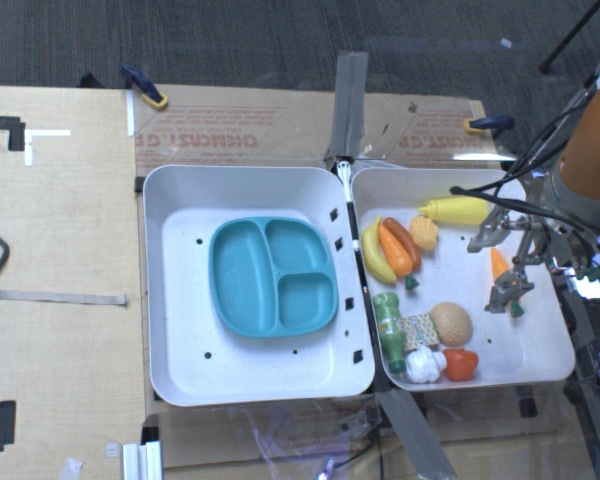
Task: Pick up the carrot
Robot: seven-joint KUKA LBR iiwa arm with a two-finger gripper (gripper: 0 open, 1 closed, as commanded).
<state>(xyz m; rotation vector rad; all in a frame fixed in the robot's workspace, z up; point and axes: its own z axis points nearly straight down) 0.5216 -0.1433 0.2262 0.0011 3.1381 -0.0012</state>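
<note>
A small orange carrot with a green end lies in the right part of the right bin. My gripper reaches in from the right and hangs right over it. Its two fingers stand apart, one on either side of the carrot, and the lower finger covers the carrot's middle. I cannot tell whether the fingers touch the carrot.
The right bin also holds a banana, two orange-red vegetables, a corn cob, a green bottle, a bread roll and a tomato. In the left bin sits a teal divided plate.
</note>
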